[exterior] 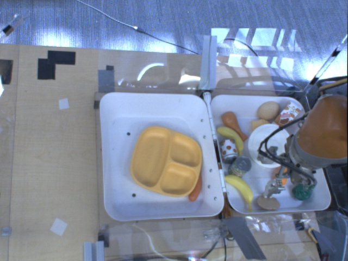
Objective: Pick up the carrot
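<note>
Readable text: none anywhere in the camera view.
Small can, left of the pincer: printed label with red marks, lettering too small to read.
Patterned cup, above the pincer: orange-and-white print, no legible words.
Desk, far left of the pincer: black shapes and pale squares, no letters or numbers.

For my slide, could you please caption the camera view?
Carrot beside yellow plate in left bin; arm over cluttered right bin.
</note>
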`<state>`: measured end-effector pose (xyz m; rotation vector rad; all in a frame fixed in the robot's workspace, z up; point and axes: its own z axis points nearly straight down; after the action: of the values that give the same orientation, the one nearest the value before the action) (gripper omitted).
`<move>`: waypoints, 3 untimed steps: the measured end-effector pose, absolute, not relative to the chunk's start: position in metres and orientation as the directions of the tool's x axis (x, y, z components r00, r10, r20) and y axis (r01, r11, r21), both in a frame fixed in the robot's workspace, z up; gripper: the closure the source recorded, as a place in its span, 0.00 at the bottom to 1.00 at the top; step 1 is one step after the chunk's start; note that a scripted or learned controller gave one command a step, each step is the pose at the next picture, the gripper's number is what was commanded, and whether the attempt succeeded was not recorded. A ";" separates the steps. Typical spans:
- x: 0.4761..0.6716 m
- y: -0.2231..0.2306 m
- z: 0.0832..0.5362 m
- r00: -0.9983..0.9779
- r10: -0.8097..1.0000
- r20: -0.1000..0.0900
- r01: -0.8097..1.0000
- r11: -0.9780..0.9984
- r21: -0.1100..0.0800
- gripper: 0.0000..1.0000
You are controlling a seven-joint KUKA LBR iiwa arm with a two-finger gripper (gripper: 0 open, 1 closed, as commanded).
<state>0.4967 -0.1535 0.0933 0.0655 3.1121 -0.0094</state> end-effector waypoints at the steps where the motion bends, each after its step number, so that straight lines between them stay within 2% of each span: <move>1: 0.490 -0.158 0.170 -0.950 0.311 -0.013 0.311 0.951 0.001 0.00; 2: 0.545 -0.179 0.123 -0.933 0.360 -0.027 0.360 0.933 0.004 0.00; 3: 0.530 -0.165 0.115 -0.926 0.371 -0.069 0.372 0.928 0.003 0.00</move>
<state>0.5301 -0.1652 0.1154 0.5822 3.0180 -0.0154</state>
